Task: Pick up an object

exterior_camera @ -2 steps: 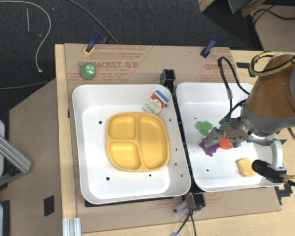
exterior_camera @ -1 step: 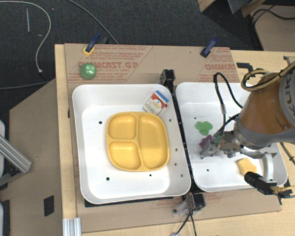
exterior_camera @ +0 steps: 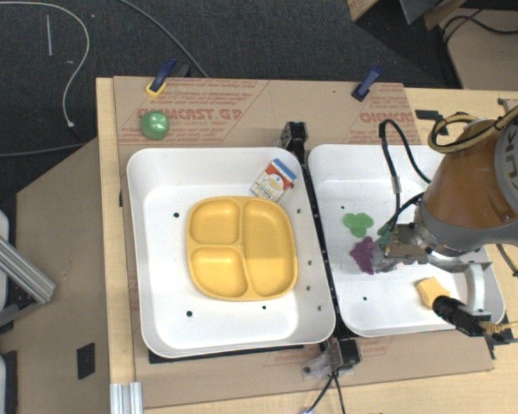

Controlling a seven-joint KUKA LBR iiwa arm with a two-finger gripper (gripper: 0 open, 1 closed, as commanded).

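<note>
In the right bin (exterior_camera: pixel 363 313) lie a purple toy (exterior_camera: pixel 362 254) and, just behind it, a green leafy toy (exterior_camera: pixel 357 223). My gripper (exterior_camera: pixel 387 250) is low in that bin, right beside the purple toy on its right and touching or nearly touching it. The wrist and the orange band hide the gripper's tips. A small yellow piece (exterior_camera: pixel 427 290) lies nearer the bin's front right.
The left bin (exterior_camera: pixel 155 231) holds a yellow divided plate (exterior_camera: pixel 242 247) and a small white carton (exterior_camera: pixel 273 181) at its back right. A green ball (exterior_camera: pixel 155 125) sits on the bench behind the left bin. Blue clamps (exterior_camera: pixel 161 77) hold the board's far edge.
</note>
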